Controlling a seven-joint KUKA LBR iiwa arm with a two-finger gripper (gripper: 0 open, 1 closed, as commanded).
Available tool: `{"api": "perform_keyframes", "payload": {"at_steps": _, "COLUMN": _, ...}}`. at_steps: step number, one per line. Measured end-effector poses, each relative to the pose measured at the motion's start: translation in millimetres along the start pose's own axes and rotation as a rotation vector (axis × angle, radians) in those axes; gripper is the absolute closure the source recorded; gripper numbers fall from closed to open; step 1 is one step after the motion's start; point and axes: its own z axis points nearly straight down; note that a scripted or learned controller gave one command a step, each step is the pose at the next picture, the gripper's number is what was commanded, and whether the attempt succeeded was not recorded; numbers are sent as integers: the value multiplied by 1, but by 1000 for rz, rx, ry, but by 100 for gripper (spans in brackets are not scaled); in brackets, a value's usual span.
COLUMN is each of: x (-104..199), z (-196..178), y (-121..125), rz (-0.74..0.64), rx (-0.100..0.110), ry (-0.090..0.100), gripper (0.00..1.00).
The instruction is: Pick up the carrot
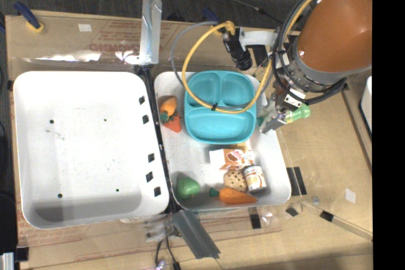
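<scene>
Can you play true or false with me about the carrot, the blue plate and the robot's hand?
1. The carrot lies in the right bin, near its front edge. True.
2. The blue plate sits in the left bin. False: it is in the right bin.
3. The gripper is holding the carrot. False: it hangs by the plate's right side, far from the carrot.
4. A green toy lies left of the carrot. True.
5. A small jar stands close to the carrot. True.

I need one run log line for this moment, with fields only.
task: pick up carrot | carrot: lying at near edge of right bin, beside green toy | gripper: above bin's right side, apart from carrot | grasp: not yet
</scene>
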Motion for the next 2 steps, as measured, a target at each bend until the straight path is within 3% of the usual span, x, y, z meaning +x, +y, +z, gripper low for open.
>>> {"api": "perform_keyframes", "payload": {"at_steps": 1, "x": -26, "z": 29, "y": 36, "rz": -254, "rx": 1, "ry": -1, "gripper": 100}}
{"api": "perform_keyframes", "payload": {"at_steps": 2, "x": 14, "z": -22, "y": 49, "rz": -242, "rx": 0, "ry": 1, "gripper": 100}}
